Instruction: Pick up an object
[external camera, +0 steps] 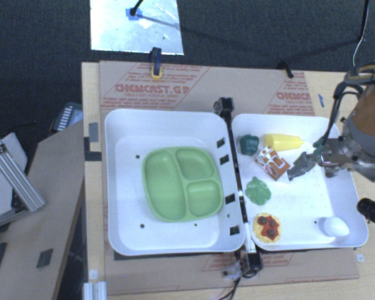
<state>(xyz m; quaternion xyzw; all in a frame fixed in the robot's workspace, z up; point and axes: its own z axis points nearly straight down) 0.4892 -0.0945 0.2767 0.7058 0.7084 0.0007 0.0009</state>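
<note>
Your gripper (298,167) hangs low in the right bin (300,227), its dark fingers pointing left — whether they are spread or pressed together cannot be told. Nothing shows between them. Just beside the tips lies a red-and-white box (272,163); a yellow banana (282,142), green pepper (249,144), leafy green (258,191), small pizza (267,227) and white egg (335,226) lie around.

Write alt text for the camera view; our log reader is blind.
The gripper hovers in the right bin beside a small patterned box, among a yellow piece, green toys and a white egg. The left bin holds a green divided plate.
</note>
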